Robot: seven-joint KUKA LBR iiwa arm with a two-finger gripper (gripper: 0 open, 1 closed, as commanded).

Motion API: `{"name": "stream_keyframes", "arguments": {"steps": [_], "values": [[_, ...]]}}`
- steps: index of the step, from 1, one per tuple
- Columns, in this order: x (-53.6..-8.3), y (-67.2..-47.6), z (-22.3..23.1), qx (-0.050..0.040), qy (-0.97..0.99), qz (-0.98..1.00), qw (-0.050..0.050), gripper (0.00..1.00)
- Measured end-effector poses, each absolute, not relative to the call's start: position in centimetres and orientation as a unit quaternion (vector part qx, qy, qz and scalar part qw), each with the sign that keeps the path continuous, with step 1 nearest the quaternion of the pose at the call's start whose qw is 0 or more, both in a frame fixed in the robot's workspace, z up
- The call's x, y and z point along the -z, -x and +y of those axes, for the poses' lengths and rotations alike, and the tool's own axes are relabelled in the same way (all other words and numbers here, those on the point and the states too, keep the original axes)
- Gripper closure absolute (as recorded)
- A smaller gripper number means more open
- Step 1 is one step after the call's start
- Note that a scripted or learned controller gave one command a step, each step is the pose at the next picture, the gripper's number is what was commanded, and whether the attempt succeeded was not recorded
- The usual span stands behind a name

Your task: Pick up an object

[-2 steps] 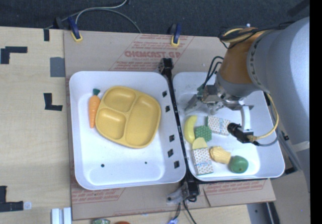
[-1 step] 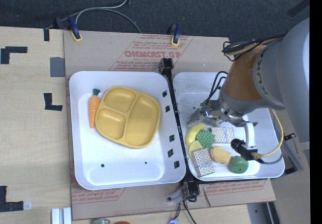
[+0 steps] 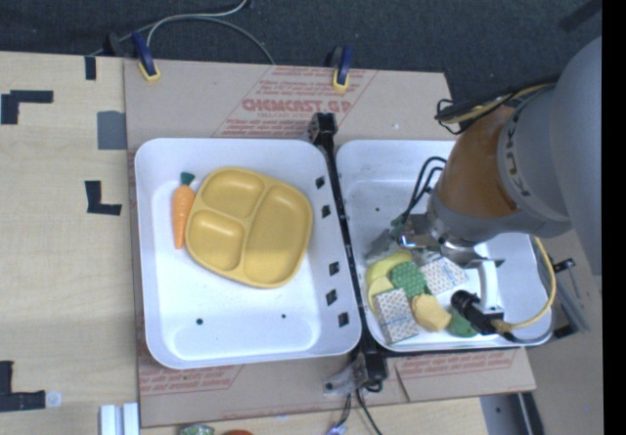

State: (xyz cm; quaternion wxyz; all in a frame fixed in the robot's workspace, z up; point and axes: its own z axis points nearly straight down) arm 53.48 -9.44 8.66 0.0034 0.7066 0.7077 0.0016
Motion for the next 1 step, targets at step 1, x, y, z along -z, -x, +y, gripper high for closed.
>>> {"name": "stream_keyframes", "arguments": {"steps": [1], "values": [[-8.66,-51.14,-9.64,-0.0021,-0.706,0.708,0.004,0.0]]}}
